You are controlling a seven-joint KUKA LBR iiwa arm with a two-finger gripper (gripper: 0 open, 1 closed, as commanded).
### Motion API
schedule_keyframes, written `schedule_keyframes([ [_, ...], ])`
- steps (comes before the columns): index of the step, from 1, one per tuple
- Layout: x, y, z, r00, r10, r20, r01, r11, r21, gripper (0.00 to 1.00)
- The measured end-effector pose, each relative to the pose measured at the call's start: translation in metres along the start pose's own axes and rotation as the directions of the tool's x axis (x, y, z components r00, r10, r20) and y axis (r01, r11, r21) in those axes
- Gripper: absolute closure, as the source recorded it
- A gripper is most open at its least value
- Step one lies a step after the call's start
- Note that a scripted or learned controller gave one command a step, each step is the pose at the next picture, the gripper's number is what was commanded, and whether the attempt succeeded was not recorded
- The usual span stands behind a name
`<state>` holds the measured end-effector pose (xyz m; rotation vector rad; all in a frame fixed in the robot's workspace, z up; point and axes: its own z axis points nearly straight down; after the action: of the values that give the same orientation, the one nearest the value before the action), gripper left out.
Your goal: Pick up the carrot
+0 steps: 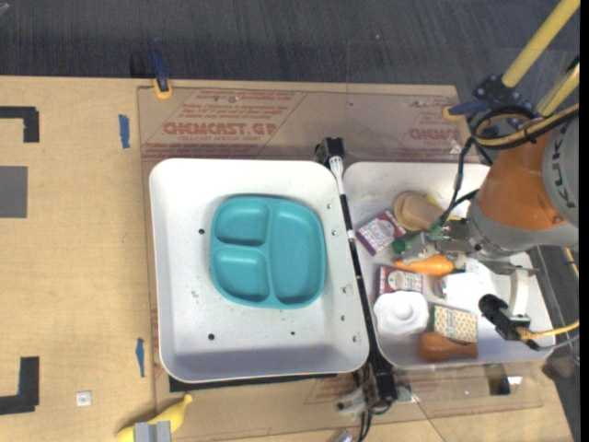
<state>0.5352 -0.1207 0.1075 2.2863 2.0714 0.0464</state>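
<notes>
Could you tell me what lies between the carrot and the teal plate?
In the camera view, a pink packet and the bins' adjoining rims lie between the carrot and the teal plate.

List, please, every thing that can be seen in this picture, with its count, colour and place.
bins: two, white, side by side on the bench
divided plate: one, teal, middle of the left bin
carrot: one, orange, middle of the right bin
bottle: one, white, right bin, near front
round tan item: one, right bin, back
small packets: a few, purple and patterned, right bin
brown item: one, right bin, front
clamps: two, blue and yellow, back edge of the board
arm: one, grey with orange band, over the right bin
gripper: one, just above the carrot
</notes>
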Motion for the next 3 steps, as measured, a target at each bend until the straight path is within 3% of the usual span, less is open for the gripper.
schedule_keyframes([
  [1,-0.01,0.015,0.0,0.951,0.308,-0.02,-0.308,0.951,0.005,0.0],
  [2,0.006,0.0,-0.001,0.855,0.518,-0.014,-0.518,0.855,0.004,0.0],
  [3,0.011,-0.041,0.004,0.761,0.649,0.003,-0.649,0.761,0.008,0.0],
])
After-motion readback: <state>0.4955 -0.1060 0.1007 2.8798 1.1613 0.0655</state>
